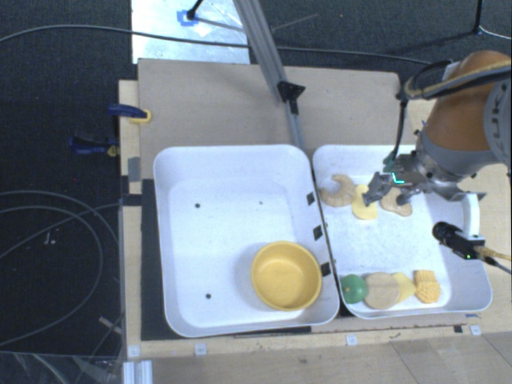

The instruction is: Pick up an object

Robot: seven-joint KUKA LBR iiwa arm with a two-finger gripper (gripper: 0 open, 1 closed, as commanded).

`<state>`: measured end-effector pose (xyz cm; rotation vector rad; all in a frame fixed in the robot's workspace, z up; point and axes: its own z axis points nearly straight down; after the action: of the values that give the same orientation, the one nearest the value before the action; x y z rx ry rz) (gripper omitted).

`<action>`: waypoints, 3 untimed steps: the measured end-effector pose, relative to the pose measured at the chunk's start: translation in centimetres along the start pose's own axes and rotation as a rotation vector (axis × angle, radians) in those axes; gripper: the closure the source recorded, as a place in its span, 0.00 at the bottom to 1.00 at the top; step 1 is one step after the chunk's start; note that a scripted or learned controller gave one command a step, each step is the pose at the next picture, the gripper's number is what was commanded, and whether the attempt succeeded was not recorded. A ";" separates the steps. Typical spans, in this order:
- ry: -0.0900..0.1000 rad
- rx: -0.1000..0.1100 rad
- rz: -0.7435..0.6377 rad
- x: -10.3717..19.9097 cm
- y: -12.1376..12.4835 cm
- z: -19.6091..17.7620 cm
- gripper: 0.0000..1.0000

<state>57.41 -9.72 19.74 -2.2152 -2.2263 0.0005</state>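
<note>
Fingers can't be read from here; the gripper (pixel 384 184) hangs low at the right bin's (pixel 480 298) upper middle, over a yellow piece (pixel 366 208) beside tan pastries (pixel 339 190). Nothing looks lifted yet.

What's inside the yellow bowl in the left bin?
The yellow bowl shows bare yellow inside, with no object visible; its near inner wall is hidden by the rim.
</note>
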 end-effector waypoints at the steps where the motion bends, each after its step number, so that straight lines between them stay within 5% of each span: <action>1: 0.000 -0.001 0.000 0.0 0.0 -0.1 0.00; 3: 0.000 0.001 0.004 -0.8 0.6 10.2 0.00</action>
<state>58.00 -10.55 9.57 -2.2193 -2.2212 0.0022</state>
